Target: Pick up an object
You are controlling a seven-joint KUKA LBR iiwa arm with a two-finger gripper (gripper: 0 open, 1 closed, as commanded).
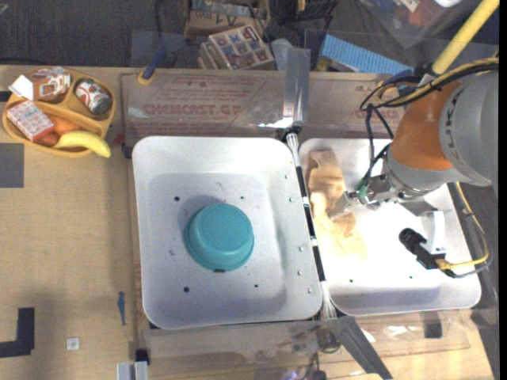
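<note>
Free room and obstacles across two bins

Left bin (pixel 158 165) open around central teal bowl (pixel 220 237); right bin (pixel 396 287) crowded by arm (pixel 444 133), tan cloth (pixel 326 182); clear along front.

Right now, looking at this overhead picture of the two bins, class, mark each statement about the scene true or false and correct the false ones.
1. A teal bowl sits in the left bin. True.
2. The bowl stands upright with its opening facing up. False: it lies upside down, base upward.
3. The gripper is over the right bin. True.
4. The tan crumpled object lies in the left bin. False: it lies in the right bin, near its left wall.
5. A yellow banana lies on the tray at the bench's far left. True.
6. The arm's band above the wrist is blue. False: the band is orange.
</note>
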